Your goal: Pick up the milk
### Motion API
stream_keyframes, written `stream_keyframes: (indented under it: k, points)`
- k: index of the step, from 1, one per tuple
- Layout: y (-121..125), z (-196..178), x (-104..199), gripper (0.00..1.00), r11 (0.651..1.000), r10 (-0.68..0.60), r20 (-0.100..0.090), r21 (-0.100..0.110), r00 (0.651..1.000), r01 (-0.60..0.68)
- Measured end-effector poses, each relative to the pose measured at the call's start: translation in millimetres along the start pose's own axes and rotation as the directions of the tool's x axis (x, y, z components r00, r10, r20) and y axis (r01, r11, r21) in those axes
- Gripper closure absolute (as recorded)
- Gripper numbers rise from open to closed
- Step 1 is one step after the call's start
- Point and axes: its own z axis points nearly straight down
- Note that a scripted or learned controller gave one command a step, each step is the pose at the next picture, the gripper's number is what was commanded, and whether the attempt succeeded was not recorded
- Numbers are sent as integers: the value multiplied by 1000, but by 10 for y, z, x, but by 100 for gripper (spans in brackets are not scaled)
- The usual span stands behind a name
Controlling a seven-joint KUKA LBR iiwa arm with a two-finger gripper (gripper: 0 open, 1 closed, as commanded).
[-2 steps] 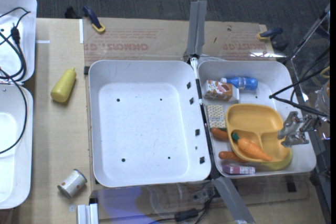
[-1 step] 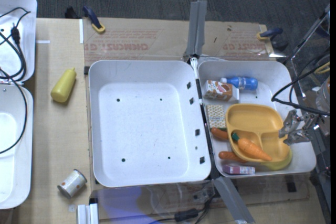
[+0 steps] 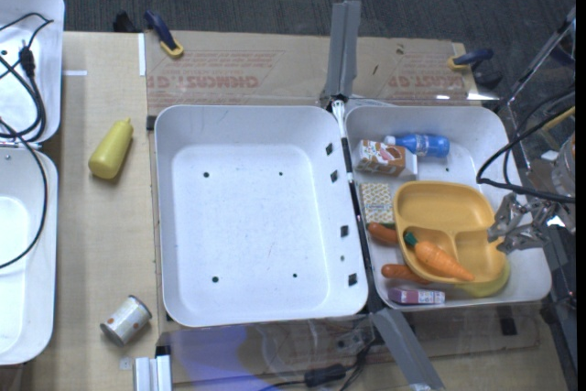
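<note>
Pincer metal, grip state unclear, at yellow plastic tray | boxy milk carton apart.

You can't tell how the gripper at the yellow divided plate's right rim has its fingers set, the plate hides part of the loose carrot and the small pink packet, and the carton's label is too small to read.

Yellow tray, orange carrot, blue bottle, white bins, yellow mustard bottle.
</note>
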Motion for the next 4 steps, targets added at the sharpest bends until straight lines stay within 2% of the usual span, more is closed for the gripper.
stream_keyframes:
  k: [1,2,3,4]
  points:
    - [-2,-58,-20,100,1000,4,1,-4,1000,-4]
    - [1,-5,5,100,976,-218,0,-1,976,218]
    - [-47,289,-107,100,976,-219,0,-1,976,219]
    - [-70,383,-136,100,966,-257,-1,-1,966,257]
